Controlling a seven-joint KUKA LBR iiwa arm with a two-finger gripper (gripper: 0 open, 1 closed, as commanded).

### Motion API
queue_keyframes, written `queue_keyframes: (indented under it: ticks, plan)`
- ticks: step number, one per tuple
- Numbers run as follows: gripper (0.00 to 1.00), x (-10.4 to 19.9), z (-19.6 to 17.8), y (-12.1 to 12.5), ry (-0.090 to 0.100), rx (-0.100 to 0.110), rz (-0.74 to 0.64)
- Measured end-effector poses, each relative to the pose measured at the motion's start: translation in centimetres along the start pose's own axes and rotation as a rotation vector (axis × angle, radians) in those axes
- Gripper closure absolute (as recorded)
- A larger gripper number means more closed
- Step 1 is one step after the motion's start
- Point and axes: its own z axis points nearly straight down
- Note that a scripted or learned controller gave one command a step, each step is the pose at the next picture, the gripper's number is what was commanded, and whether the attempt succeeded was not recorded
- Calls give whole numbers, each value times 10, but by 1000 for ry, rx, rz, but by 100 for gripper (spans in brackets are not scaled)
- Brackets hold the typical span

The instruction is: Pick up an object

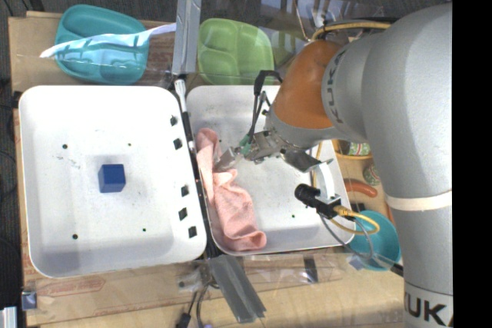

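Pink cloth [229, 196]: crumpled along the left wall of the right bin [307, 238], reaching toward its near edge.
Gripper [234, 156]: low in the right bin, its tip at the cloth's upper end, touching or just above it.
Fingers: cannot tell whether apart or together.
Blue cube [112, 177]: in the left bin [46, 111], well apart from the cloth.

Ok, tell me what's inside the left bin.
The left bin holds one blue cube on its white floor, plus a few small dark specks. Nothing covers its floor, so no part is hidden.
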Motion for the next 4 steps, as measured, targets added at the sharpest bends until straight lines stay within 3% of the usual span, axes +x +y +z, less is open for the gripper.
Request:
queue_keyframes:
  ticks: [1, 2, 3, 4]
  plan:
    - [0, 13, 14, -34, -5, -12, -11]
    - [0, 0, 16, 7, -1, -4, 114]
    - [0, 16, 15, -50, -3, -9, 14]
    - [0, 7, 16, -1, -2, -5, 9]
